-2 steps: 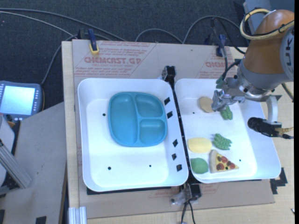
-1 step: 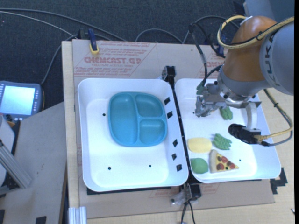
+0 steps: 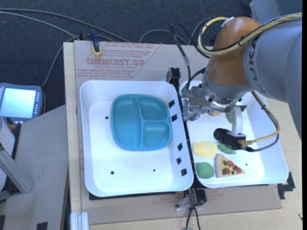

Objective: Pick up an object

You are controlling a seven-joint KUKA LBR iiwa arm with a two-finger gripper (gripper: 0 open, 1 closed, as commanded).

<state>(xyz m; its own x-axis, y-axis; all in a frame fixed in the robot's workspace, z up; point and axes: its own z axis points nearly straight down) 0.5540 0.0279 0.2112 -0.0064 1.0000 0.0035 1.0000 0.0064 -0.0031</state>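
Green round toy (image 3: 205,169) nearest camera, pizza slice toy (image 3: 229,167) beside it on view-right. Both at front of right bin (image 3: 266,152), well camera-side of end effector (image 3: 194,108). Blue plate (image 3: 141,122) view-left of end effector, other bin. Yellow toy (image 3: 205,149) likeliest pick: near, camera-side of end effector, long axis crosswise. Grip state: cannot tell.

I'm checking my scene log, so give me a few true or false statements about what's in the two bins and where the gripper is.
The blue plate lies in the left bin. True.
The pizza slice lies in the left bin. False: it lies in the right bin.
The gripper hangs over the right bin. True.
The yellow item sits on the blue plate. False: it lies in the right bin, beside the green ball.
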